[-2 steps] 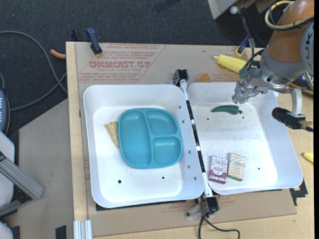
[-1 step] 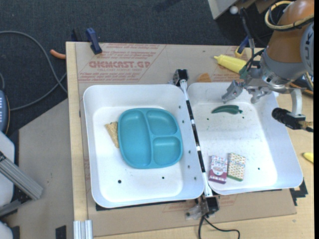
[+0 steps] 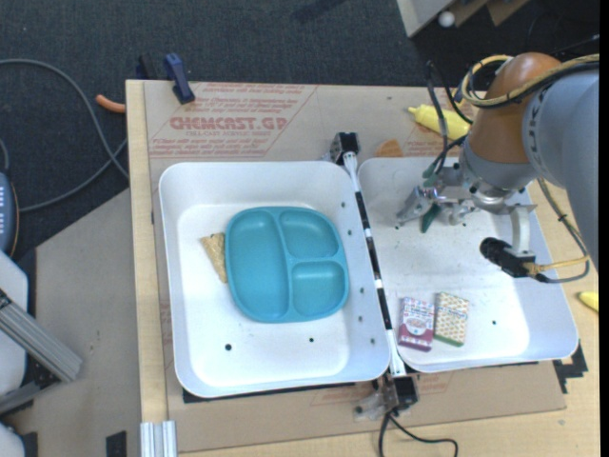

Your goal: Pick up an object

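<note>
Nothing is lifted yet: the pincer (image 3: 430, 208) is spread apart and bare, the snack packets (image 3: 434, 321) lying below it.

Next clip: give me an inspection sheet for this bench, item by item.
Surface: two white bins side by side on a board; left bin, right bin.
Job's things: teal divided plate over a tan piece in left bin; two small packets at right bin's front.
Clutter: blue clamp on the board's back edge.
Claw: claw low over right bin's back, nothing seen between its fingers.
Cables: grey cable on floor.
Surroundings: dark carpet.
</note>
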{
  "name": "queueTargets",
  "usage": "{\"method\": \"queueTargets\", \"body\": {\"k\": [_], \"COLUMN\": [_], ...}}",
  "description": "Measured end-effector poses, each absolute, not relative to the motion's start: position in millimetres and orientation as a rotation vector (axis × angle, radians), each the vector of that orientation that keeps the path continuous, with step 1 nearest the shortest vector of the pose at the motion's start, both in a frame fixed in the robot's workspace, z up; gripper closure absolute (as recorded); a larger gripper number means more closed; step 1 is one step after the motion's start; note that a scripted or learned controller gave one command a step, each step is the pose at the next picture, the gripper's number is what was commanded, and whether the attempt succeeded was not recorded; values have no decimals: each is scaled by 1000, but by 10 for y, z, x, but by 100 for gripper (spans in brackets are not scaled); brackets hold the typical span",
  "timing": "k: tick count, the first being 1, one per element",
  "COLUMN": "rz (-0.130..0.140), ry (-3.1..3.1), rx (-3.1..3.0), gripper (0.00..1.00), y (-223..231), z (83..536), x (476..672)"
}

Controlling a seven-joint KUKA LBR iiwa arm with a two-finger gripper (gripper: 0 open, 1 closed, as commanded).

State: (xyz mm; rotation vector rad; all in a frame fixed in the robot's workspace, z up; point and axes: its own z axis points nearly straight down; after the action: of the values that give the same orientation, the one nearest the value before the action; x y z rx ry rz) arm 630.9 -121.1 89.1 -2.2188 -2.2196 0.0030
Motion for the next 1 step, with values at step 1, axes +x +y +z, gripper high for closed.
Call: {"method": "queueTargets", "body": {"k": [1], "rz": [0], "ry": [-2224], "rx": [-2222], "gripper": [0], "y": [-1511], "z": [850], "x": [6667]}}
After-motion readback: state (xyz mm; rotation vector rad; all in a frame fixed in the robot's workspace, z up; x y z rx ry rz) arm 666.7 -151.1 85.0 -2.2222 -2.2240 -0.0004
